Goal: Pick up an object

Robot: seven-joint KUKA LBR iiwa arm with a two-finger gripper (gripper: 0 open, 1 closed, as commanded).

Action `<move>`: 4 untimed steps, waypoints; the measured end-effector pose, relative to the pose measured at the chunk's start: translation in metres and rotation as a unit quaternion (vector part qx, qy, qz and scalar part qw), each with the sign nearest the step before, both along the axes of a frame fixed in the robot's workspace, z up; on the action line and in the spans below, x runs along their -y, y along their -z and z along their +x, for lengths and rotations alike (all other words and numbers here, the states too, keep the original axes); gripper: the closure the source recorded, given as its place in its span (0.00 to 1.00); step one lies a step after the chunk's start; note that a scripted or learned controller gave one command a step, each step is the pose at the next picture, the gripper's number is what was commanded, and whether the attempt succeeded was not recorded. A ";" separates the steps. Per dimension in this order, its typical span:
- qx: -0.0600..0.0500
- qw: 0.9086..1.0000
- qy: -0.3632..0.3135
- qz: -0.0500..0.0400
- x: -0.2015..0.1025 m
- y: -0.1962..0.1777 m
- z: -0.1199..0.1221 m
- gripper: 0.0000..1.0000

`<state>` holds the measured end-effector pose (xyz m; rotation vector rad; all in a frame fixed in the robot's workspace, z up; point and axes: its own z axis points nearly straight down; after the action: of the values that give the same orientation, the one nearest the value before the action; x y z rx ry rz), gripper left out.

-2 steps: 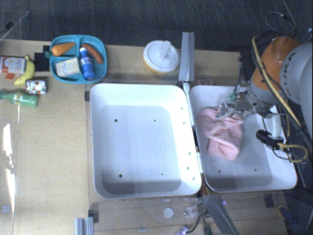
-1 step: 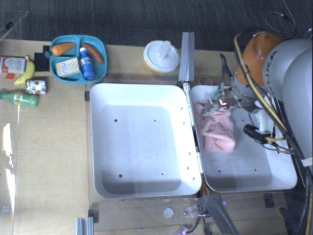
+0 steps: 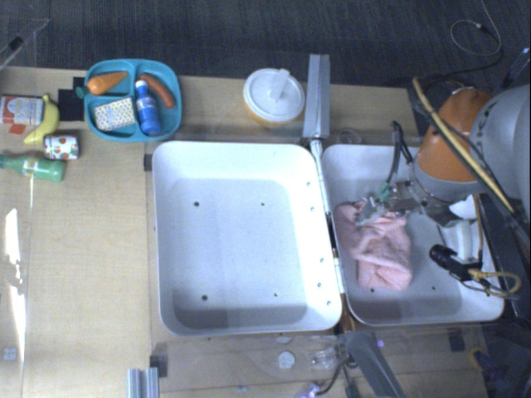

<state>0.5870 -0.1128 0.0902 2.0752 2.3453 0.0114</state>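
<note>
Right bin [image 3: 431, 301]: a crumpled pink cloth [image 3: 382, 250] lies against its left wall, toward the middle. The jaws [image 3: 383, 201] sit at the cloth's far edge, touching it; whether they are parted or closed on the fabric cannot be told. Left bin [image 3: 241, 305] sits alongside. Farther back on the surface [image 3: 75, 264]: a white lidded cup [image 3: 274, 96] and a blue divided tray [image 3: 133, 98].

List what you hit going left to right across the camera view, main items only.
Banana → blue divided plate → left white bin → lidded cup → pink cloth in the right white bin → gripper at the cloth's top edge.
</note>
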 end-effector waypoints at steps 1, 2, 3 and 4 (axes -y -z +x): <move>0.004 1.000 -0.001 0.000 -0.002 -0.012 0.003 1.00; -0.004 1.000 -0.006 0.001 -0.055 -0.095 0.049 1.00; -0.005 0.996 -0.088 0.000 0.031 -0.044 0.033 1.00; -0.003 0.983 -0.184 -0.001 -0.022 -0.135 0.067 1.00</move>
<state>0.6538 -0.0910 0.2256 1.6099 2.6914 0.0044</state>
